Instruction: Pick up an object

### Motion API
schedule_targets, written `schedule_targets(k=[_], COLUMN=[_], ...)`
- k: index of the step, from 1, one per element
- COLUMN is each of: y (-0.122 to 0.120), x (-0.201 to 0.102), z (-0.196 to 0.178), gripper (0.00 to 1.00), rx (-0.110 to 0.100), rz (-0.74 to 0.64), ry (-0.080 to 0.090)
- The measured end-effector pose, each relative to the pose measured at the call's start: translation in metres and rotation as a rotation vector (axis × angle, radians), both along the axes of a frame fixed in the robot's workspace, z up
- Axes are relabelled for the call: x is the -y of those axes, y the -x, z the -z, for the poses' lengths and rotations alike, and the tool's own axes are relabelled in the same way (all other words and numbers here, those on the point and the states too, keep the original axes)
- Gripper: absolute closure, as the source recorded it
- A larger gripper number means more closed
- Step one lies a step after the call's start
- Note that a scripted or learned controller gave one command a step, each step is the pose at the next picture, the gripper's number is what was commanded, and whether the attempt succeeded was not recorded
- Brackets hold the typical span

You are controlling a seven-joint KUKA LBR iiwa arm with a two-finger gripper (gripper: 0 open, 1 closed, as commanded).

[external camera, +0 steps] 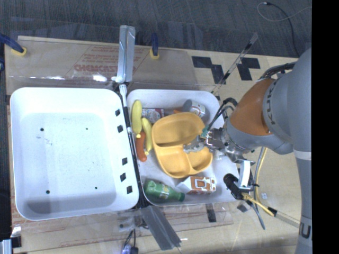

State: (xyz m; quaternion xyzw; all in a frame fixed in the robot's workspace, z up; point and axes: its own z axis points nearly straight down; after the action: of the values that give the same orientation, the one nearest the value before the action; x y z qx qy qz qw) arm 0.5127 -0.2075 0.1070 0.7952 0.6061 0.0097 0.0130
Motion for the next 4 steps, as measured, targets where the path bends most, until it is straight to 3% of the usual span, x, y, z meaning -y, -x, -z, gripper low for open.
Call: schedule_targets(k=[1, 2, 3, 4], y=[0.002, 0.037, 0.036, 0.035], x=[-0.026, -0.002, -0.017, -0.016], z=[0.005, -0.017, 0.013, 0.003], gripper=[0.00, 0.00, 0.00, 1.00], rx=[-0.009, -0.034, -0.026, -0.026], rz=[0.493, 0.360, 0.543, 0.541], ry=[-0.017, -0.018, -0.017, -0.017])
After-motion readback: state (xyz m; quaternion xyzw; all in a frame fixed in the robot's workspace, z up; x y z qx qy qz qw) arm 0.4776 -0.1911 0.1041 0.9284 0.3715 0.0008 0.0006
